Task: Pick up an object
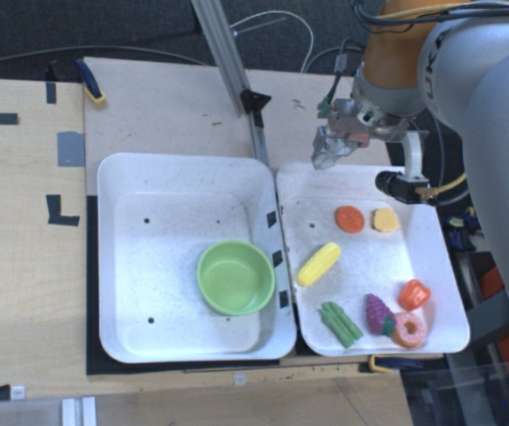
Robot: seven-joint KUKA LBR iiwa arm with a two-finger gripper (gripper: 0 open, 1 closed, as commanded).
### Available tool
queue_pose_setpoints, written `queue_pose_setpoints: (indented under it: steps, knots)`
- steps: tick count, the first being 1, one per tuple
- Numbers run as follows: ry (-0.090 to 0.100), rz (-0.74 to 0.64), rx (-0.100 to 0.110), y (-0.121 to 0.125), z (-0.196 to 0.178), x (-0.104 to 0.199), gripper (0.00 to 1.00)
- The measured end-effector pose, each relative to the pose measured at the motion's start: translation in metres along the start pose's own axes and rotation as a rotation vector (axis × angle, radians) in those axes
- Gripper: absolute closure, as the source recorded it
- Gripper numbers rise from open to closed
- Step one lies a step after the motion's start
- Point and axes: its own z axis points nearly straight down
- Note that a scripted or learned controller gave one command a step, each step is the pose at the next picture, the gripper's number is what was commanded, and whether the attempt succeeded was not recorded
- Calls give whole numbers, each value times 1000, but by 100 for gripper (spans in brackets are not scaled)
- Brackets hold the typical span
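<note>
Donut [409, 329] lies far below my gripper [328, 155], which hovers empty; its opening I cannot tell.

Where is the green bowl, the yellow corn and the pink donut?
green bowl [235, 278], camera view, on its inside bottom.
yellow corn [318, 264], camera view, on the middle of the cob.
pink donut [410, 330], camera view, on its ring.
</note>
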Motion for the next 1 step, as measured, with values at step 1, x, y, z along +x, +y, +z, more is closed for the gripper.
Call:
queue_pose_setpoints:
  steps: [1]
  knots:
    - [0,1,1,-12,1,42,100]
